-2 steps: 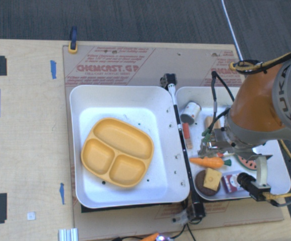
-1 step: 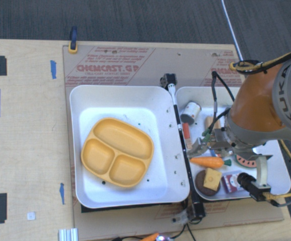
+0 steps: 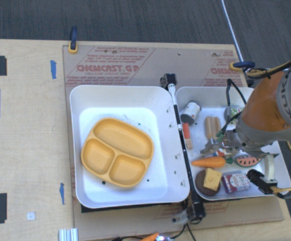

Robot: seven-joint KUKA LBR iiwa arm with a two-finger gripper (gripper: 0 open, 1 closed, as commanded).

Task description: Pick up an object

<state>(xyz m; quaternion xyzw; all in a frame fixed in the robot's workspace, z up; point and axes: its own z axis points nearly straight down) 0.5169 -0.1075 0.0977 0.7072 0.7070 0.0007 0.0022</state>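
Note:
My gripper hangs low in the right bin, just above an orange carrot that lies across the bin floor. The grey arm with its orange band reaches in from the right and hides part of the bin behind it. A tan hot dog bun lies just beyond the gripper. A watermelon slice sits to the gripper's right, partly under the wrist. Nothing shows between the gripper and these objects.
The right bin also holds a grey can, a red marker, a yellow cheese wedge on a brown disc, and a pink packet. In the left bin lies a yellow divided plate.

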